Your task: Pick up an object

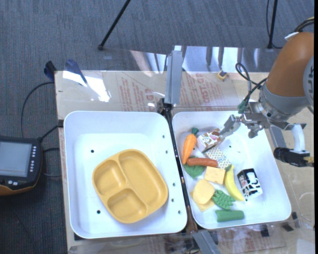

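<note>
Toy food (214, 176) fills the right bin (270, 194) on a cardboard-topped bench (127, 91); tool (218, 137) state unclear.

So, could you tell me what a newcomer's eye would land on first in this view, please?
Probably the yellow three-compartment plastic tray, lying alone in the left white bin. Next, the heap of colourful toy food in the right white bin, with an orange carrot, a yellow banana and a black-and-white carton. Above that bin's upper part hangs the grey arm's two-finger gripper, close to a small red-and-white packet.
</note>
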Available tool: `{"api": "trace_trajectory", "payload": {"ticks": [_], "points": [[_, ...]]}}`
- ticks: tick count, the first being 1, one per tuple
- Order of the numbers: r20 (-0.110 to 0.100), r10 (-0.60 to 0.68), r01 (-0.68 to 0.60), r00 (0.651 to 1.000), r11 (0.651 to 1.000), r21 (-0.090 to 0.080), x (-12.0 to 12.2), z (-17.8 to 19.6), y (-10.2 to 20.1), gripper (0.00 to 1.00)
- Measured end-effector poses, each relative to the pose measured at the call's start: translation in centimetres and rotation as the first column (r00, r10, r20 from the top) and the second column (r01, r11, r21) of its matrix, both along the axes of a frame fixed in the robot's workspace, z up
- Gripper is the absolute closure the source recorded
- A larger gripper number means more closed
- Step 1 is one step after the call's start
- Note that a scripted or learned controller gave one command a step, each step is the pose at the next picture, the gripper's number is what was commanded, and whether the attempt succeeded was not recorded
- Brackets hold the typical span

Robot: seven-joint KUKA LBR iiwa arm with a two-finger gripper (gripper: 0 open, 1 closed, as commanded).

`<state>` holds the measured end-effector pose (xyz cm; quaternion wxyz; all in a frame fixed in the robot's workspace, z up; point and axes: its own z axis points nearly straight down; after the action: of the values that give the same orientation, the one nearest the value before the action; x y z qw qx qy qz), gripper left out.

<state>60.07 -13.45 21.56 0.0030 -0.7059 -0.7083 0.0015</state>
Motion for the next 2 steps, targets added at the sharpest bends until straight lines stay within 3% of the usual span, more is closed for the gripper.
{"api": "trace_trajectory", "payload": {"ticks": [1, 2], "points": [[-0.002, 0.086, -0.086, 0.996, 0.996, 0.001, -5.1, -13.1, 1.3, 0.00], [-0.002, 0.098, -0.098, 0.995, 0.995, 0.002, -9.4, -13.2, 0.0, 0.00]]}}
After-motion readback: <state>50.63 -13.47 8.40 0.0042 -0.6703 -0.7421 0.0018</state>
